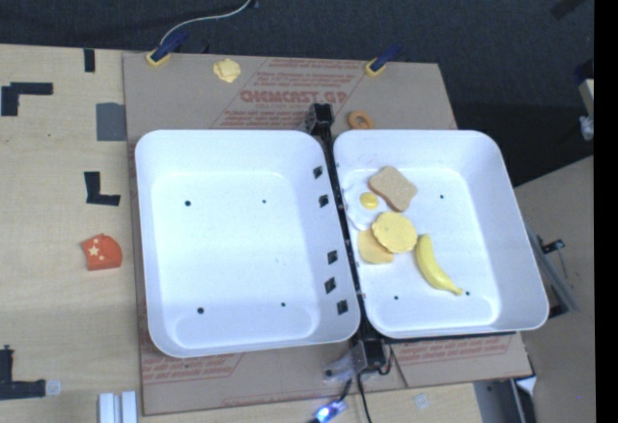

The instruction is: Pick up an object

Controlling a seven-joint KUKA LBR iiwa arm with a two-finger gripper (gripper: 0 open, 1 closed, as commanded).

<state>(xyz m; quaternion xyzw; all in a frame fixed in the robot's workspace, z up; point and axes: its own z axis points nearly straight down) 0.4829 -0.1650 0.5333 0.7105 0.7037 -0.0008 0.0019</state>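
Note:
The right white bin (483,170) holds several toy foods near its left wall. A tan slice of bread (392,186) lies uppermost, with a fried egg (366,202) just left of it. Below them sit a round yellow piece (395,231) and an orange-yellow piece (374,248) that it partly overlaps. A yellow banana (435,265) lies slanted toward the lower right.
The left white bin (154,209) stands beside the right one, joined at a black-clipped seam (333,218). On the bench lie a red strawberry-like toy (101,252), a yellow lump (227,70) and a small ring (359,120). A cable (217,17) runs at the back.

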